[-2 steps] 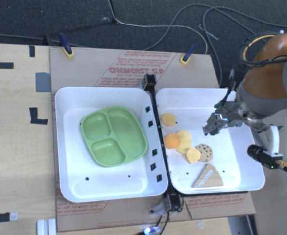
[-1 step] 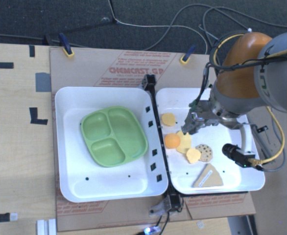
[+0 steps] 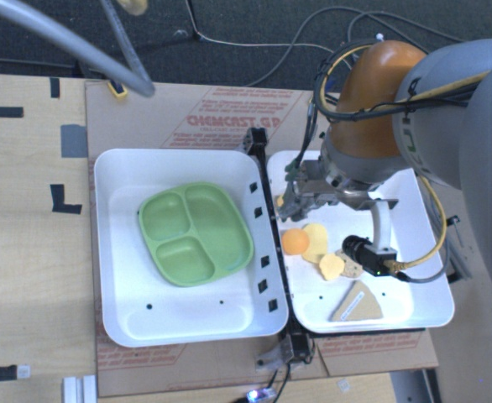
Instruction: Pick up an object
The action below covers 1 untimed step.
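Note:
My gripper (image 3: 295, 206) hangs low over the left side of the right bin (image 3: 422, 309), under the orange-banded wrist. Just below it lie an orange ball (image 3: 295, 242) and a pale yellow piece (image 3: 316, 238). A second yellow piece (image 3: 332, 266) rests a little further toward the front. A tan wedge-shaped block (image 3: 358, 303) lies near the bin's front wall. The gripper's tips sit close above the orange ball and pale piece, and nothing shows between them.
The left bin (image 3: 128, 309) holds a green three-compartment plate (image 3: 196, 232). A black divider strip (image 3: 267, 225) runs between the bins. A black cable fitting (image 3: 365, 254) from the arm hangs over the right bin's middle. Cardboard underlies both bins.

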{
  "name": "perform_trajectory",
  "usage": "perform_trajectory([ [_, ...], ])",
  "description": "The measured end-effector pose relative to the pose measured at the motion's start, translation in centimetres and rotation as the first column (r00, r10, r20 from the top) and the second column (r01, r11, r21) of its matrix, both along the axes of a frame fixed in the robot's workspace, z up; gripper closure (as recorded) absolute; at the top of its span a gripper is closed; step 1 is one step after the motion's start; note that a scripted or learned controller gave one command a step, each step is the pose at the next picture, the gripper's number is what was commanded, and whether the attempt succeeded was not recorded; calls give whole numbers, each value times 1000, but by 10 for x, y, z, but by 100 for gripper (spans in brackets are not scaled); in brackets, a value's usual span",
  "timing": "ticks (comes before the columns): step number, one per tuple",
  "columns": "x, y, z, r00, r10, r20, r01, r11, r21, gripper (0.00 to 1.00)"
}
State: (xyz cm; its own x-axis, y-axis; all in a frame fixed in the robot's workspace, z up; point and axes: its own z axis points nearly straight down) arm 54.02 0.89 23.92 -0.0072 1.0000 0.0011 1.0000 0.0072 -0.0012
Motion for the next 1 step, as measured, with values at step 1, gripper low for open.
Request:
perform_trajectory([
  [1, 4, 51, -15, 1000, -3, -2, 3, 1000, -2, 100],
])
